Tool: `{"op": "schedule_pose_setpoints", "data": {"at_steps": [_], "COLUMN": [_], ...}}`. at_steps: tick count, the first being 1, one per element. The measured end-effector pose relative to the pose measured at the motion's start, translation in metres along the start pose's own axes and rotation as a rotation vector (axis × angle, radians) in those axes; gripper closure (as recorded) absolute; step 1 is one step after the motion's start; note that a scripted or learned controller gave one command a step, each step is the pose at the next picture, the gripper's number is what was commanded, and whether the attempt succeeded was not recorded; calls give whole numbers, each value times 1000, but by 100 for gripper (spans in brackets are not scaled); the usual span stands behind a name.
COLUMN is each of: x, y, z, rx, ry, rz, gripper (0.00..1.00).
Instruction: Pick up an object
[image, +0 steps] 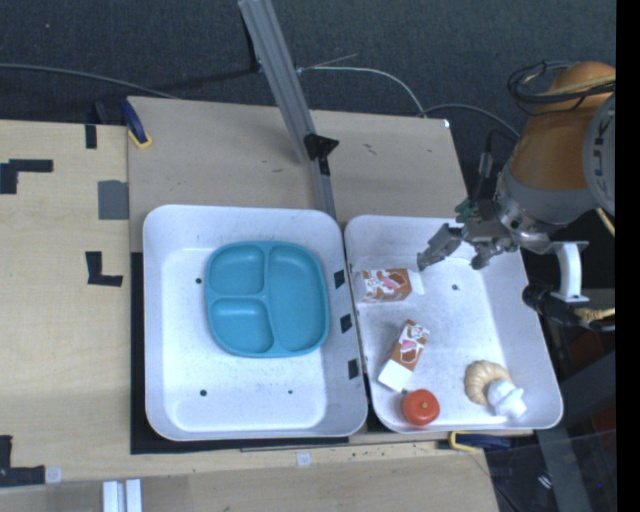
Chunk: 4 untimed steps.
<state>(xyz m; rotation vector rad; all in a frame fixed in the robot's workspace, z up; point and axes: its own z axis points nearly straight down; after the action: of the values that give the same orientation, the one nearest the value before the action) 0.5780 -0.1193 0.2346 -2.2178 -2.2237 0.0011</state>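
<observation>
Two shallow white plastic bins side by side on the bench, both w/ speckled, scuffed floors and rounded corners. Left bin has a smooth teal plate w/ three compartments, nothing in them. Right bin holds the small stuff: a flat brown-and-white packet near the top left, a little brown/white carton lying tilted around the middle, a shiny red tomato-ish ball at the front edge, and a tan croissant-shaped thing touching a white lumpy bit at the front right. Print on the packet and carton is too blurry to read. Gripper sits over the right bin's back part, just right of the packet, fingers spread apart w/ nothing between them.
</observation>
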Motion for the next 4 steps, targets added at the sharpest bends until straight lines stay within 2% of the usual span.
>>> {"op": "schedule_pose_setpoints", "data": {"at_steps": [1, 2, 3, 4], "x": [0, -2, -7, -6], "y": [0, 5, 2, 2], "z": [0, 46, 109, 148], "rx": [0, 4, 7, 1], "ry": [0, -1, 0, -2], "rz": [0, 1, 2, 1], "gripper": [0, 0, 0, 0]}}
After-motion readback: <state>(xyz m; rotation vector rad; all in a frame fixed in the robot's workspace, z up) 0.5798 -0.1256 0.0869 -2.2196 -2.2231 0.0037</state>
